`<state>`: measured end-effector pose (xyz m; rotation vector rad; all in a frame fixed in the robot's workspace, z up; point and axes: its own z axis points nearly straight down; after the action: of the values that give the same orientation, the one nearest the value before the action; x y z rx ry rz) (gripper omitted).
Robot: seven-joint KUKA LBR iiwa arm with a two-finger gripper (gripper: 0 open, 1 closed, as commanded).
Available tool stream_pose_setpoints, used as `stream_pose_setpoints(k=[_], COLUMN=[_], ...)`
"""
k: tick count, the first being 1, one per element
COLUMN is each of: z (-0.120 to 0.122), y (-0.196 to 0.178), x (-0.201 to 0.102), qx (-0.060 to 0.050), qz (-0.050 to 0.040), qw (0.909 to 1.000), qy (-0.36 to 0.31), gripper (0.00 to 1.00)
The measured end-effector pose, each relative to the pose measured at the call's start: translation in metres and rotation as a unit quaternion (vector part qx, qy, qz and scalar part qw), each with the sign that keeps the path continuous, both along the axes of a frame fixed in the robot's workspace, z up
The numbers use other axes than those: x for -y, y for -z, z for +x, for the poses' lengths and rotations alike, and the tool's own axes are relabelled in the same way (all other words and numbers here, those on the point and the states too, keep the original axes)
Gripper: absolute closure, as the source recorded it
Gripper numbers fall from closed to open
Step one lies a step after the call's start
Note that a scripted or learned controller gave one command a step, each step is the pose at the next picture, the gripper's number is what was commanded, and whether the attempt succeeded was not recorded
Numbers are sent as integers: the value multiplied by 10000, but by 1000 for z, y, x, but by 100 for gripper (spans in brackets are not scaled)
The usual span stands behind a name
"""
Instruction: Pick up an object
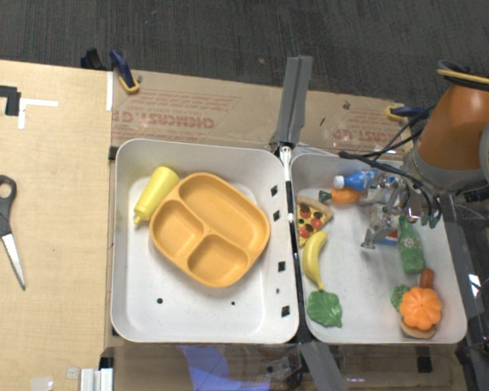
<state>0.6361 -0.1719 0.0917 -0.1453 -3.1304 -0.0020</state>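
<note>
Bench, far left: scissors (0, 218) lie on the bare wood, well apart from both bins and out of play.
Left bin (134, 308): one orange divided tray (210, 228) sits tilted across the middle, all three wells bare; a yellow bottle (154, 193) lies on its side against the tray's upper-left edge, looking tossed in rather than stood up.
Divider: a grey bar (294, 102) runs between the two bins.
Right bin (361, 326): here is the clutter. A pizza slice (312, 214) lies by the left wall with a banana (314, 257) just below it and a green leafy toy (325, 308) nearer the front; a blue-and-white bottle (353, 180) lies at the back; a green bottle-shaped piece (409, 251) lies on the right; an orange pumpkin (421, 307) sits on a tan base in the front-right corner.
Gripper (376, 240): hanging down over the middle of the right bin above a bare patch of floor, the banana to its left and the green piece just to its right.
Fingers: nothing between them; released or clenched, I cannot tell at this size.
Task object: nothing picked yet. The likeliest candidates, I judge, are the green piece and the banana, both lying loose on the bin floor.
</note>
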Motion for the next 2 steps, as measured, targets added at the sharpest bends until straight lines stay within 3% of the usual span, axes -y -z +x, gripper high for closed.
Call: stream_pose_setpoints(k=[1,2], z=[-97,-158], y=[-1,-1], x=[28,50], qx=[47,46], qz=[-8,-6], qw=[9999,9996], qy=[99,275], gripper=[0,0])
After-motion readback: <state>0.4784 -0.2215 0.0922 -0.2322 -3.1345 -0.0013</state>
